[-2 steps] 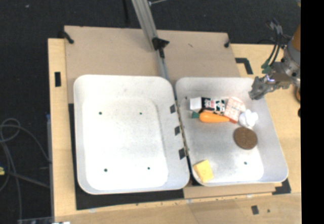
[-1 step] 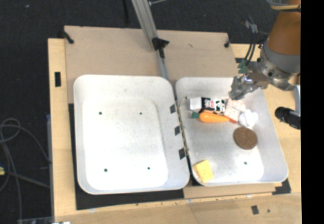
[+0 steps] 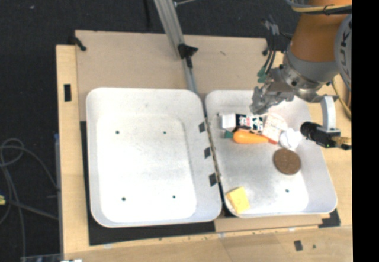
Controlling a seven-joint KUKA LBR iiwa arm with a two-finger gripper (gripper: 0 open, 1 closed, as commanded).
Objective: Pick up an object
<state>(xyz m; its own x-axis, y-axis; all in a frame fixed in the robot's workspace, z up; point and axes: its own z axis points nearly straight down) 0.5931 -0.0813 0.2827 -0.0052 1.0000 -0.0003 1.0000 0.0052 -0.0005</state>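
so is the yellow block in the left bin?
No, the yellow block lies in the right bin, at its near left corner.

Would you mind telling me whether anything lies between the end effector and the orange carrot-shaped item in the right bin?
Nothing visible does. The end effector hangs just above and right of the orange carrot-shaped item, though a black-and-white packet and a white item crowd against it.

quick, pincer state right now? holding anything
pincer: cannot be told; it hangs over the cluttered back of the right bin, nothing visibly held.
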